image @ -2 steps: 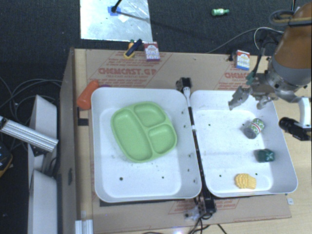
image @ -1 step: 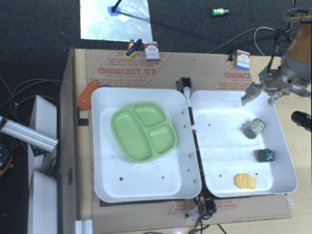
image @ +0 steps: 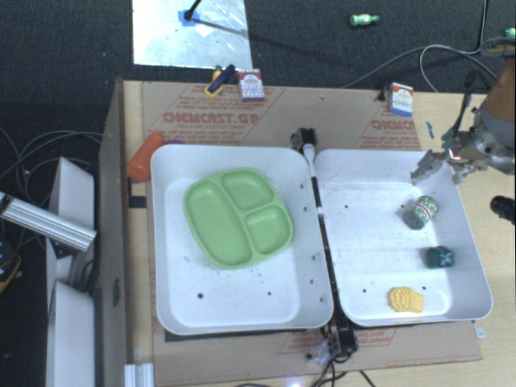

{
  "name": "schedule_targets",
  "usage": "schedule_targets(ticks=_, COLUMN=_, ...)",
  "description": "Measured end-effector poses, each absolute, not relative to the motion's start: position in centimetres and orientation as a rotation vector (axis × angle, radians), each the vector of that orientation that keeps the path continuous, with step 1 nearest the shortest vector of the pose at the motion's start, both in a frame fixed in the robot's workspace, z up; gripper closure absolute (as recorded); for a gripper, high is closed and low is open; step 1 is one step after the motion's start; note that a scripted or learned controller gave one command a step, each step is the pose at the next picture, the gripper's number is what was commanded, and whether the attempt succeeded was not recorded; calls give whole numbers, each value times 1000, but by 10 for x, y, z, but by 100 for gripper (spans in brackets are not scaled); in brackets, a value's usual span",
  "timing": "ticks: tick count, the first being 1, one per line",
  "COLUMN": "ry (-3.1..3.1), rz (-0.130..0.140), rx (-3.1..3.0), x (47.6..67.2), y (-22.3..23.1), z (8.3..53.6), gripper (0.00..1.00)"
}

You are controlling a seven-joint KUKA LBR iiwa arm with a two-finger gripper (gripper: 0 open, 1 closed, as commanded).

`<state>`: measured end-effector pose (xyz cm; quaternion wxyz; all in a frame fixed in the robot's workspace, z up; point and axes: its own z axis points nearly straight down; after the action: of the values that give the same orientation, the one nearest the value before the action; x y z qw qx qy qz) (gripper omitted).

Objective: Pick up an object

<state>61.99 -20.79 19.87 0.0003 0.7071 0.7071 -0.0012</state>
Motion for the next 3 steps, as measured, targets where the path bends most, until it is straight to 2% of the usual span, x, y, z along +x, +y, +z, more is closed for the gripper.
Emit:
schedule_targets(ticks=1, ry=2214, rz=6, rx=2210, x=616, y=-206, z=121, gripper=0)
schedule_targets(ticks=2, ry=2207, rz=13, rx=2198, x=609, y=-208, z=110, gripper=0)
schedule_targets(ticks=3, ry=2219, rz=3, rx=2217, x=578, y=-207, z=169, gripper=0)
